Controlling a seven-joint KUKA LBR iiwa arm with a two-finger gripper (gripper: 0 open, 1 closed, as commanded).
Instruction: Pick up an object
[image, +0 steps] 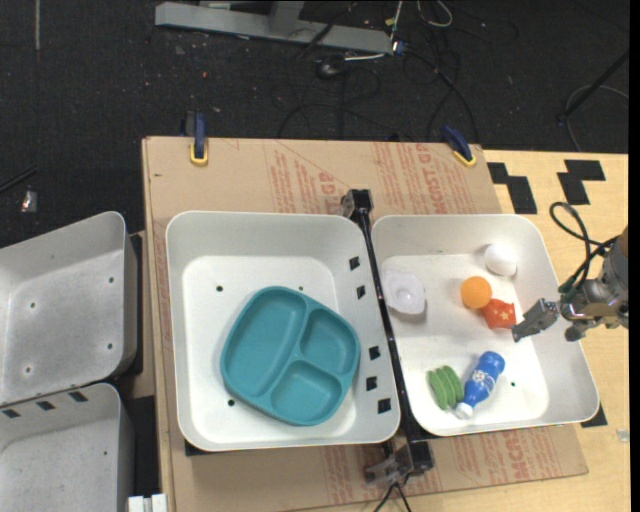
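The right bin (560, 395) holds a white ball (500, 258), an orange ball (477, 291), a red block (500, 314), a blue and white bottle (483, 381), a green ridged piece (444, 386) and a small white cup (406, 296). My gripper (546, 320) reaches in over the bin's right rim. Its dark tip sits just right of the red block, apart from it, with nothing seen in its hold.
A teal divided plate (290, 355) lies in the left bin (190, 300). A black divider (375, 290) runs between the two bins. Grey trays (60, 290) lie off the bench to the left. A cable (570, 225) loops at the right.
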